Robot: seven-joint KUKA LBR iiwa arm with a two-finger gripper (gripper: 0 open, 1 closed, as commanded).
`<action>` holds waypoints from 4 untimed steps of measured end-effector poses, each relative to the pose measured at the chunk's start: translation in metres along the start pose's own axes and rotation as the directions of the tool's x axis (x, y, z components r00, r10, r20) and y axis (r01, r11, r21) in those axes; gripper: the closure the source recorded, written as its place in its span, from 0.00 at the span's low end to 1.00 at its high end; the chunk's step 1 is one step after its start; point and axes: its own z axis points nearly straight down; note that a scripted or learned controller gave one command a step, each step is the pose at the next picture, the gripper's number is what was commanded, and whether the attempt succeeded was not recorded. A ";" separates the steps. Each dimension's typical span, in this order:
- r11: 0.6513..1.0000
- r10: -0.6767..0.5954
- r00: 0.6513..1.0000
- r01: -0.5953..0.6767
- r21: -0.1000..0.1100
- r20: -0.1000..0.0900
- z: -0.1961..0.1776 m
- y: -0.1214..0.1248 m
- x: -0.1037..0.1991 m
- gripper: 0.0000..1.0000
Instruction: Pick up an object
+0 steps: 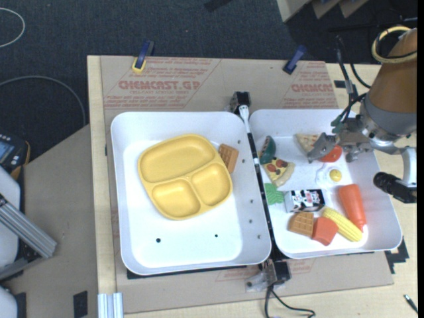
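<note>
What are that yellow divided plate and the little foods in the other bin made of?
The yellow plate looks like moulded plastic: one even colour, rounded compartments, a soft sheen. The carrot, corn and waffle also look like toy plastic, with flat bright colours, though rubber or foam can't be ruled out.

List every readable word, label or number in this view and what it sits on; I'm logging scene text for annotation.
"CHEMCAST GP", red print, repeated on the brown paper-covered board under the two bins; the second print near the right clamp is too blurred to confirm.
Small black-and-white carton in the right white bin: markings too small to read.
</note>
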 end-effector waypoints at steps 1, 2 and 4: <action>1.000 -0.003 1.000 0.003 -0.015 0.002 -0.009 0.003 0.000 0.00; 1.000 -0.002 1.000 0.002 -0.009 0.001 0.041 -0.004 -0.006 0.00; 1.000 -0.002 1.000 0.002 -0.015 0.002 0.080 -0.003 -0.006 1.00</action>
